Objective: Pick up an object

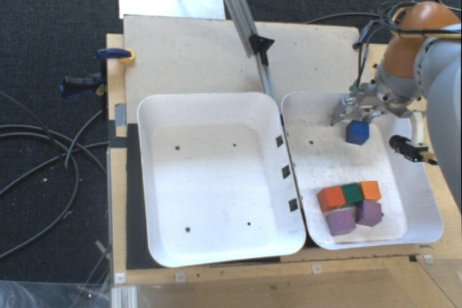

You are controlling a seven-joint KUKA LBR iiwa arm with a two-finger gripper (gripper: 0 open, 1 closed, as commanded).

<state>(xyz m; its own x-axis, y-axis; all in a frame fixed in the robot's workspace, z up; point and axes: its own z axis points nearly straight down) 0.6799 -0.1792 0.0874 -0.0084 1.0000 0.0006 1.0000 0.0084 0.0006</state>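
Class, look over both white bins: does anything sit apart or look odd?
One small blue cube sits alone at the far end of the right white bin, right below the gripper, apart from the orange, green and purple blocks clustered at the near end.

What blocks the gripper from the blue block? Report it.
Nothing visible does. The gripper sits directly above the blue block in the right bin. The other blocks are clustered toward the bin's near end, apart from it.

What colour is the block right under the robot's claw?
Blue, seen in the camera view.
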